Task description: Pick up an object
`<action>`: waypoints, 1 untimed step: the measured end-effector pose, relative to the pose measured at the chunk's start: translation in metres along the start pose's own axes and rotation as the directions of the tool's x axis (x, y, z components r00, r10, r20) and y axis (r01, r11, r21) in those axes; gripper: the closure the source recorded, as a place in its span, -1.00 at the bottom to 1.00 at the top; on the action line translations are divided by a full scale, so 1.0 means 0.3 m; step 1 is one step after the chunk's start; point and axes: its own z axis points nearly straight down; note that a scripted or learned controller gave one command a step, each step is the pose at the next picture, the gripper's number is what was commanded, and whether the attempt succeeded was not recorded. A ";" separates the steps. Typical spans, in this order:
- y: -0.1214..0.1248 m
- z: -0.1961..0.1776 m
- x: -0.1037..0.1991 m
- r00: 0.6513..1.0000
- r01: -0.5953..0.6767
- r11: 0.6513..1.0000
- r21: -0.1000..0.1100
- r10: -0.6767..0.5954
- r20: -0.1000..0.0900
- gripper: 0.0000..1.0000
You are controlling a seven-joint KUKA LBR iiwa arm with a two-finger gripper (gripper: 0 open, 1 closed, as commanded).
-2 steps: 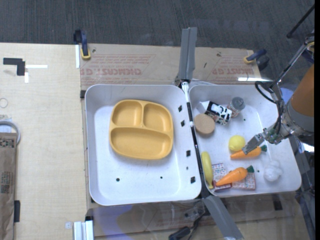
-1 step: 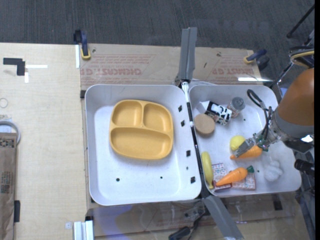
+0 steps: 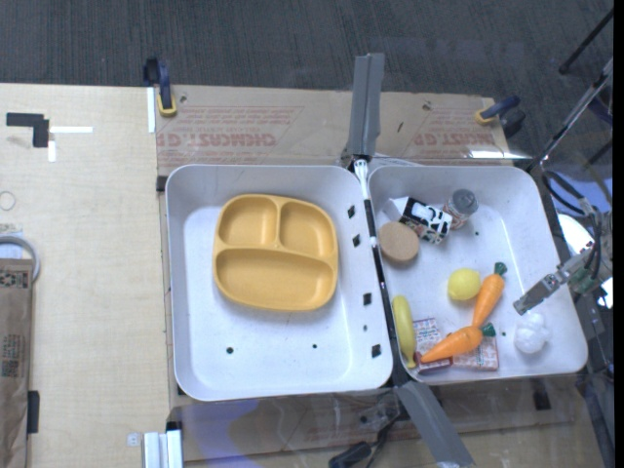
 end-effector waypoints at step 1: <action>0.203 0.302 0.099 0.991 0.134 0.991 0.000 -0.134 -0.001 -1.00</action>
